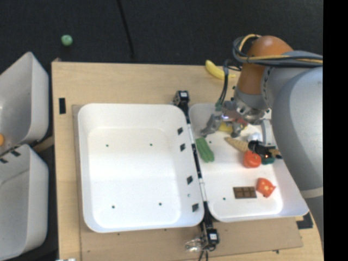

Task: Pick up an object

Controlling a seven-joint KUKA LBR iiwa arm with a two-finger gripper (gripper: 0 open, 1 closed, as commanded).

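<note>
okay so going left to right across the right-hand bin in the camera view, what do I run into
green vegetable → brown chocolate bar → red tomato → orange pepper

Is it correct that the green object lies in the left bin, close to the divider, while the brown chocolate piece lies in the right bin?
Not quite. The camera view shows the green object in the right bin, close to the divider, not in the left bin. The brown chocolate piece does lie in the right bin, as you said.
</note>
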